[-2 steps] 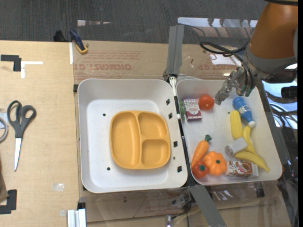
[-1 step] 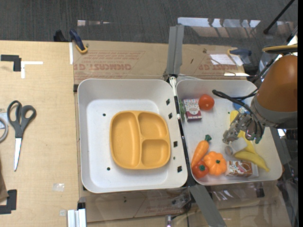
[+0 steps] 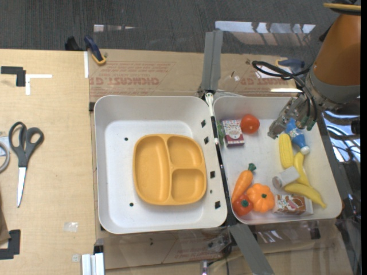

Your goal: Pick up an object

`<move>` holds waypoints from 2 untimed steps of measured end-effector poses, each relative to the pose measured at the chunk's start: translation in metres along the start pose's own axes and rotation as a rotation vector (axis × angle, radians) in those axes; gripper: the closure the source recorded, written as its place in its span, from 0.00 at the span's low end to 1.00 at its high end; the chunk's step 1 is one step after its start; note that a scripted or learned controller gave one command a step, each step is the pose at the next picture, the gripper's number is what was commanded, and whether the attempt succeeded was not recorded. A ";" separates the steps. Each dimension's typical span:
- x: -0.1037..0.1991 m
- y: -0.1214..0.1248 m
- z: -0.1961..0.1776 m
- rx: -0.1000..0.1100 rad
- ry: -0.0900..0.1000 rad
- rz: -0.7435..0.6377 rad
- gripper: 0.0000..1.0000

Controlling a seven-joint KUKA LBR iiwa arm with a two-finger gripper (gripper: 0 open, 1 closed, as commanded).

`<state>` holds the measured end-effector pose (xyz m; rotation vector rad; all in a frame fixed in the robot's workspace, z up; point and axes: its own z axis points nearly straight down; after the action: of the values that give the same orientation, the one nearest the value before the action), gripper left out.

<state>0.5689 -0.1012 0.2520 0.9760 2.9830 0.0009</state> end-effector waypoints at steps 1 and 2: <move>0.012 -0.016 0.158 0.000 -0.002 0.137 1.00; 0.000 -0.113 0.041 0.000 -0.002 -0.108 1.00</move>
<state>0.5024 -0.1928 0.2104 0.8131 3.0297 -0.0009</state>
